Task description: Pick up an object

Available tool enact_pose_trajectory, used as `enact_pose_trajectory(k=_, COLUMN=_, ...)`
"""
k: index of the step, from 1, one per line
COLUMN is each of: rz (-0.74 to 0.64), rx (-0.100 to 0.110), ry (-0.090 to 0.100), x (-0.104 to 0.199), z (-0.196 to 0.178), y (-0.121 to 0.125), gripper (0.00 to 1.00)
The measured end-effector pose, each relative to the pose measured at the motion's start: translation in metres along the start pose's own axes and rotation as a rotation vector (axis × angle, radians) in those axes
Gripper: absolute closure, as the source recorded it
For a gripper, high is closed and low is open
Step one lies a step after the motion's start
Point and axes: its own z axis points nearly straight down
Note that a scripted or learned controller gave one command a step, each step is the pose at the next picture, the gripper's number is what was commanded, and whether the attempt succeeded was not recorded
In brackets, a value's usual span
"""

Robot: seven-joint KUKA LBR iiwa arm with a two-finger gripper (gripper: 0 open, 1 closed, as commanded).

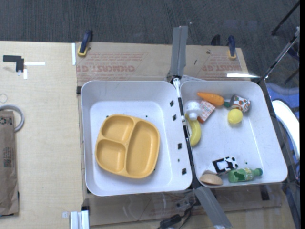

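The right bin [267,142] holds several small items. Near its far wall lie an orange carrot [211,98], a small colourful can [240,103] and a yellow lemon [234,117]. A white bottle [192,110] and a red-and-white packet [206,111] lie against the left wall, with a yellow banana [194,132] just below them. By the near wall sit a black-and-white block [224,164], a green bottle [244,174] and a tan bread piece [211,178].
A yellow divided plate [127,146] lies in the left bin [93,128]. A grey divider post [179,51] stands behind the bins on a cardboard sheet [128,61]. A brown paper bag [8,161] lies on the bench at far left.
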Motion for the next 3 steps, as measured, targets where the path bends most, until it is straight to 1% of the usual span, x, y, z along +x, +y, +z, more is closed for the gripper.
enact_pose_trajectory(k=3, rz=-0.007, rx=0.008, ry=-0.006, x=0.001, z=-0.022, y=0.005, gripper=1.0)
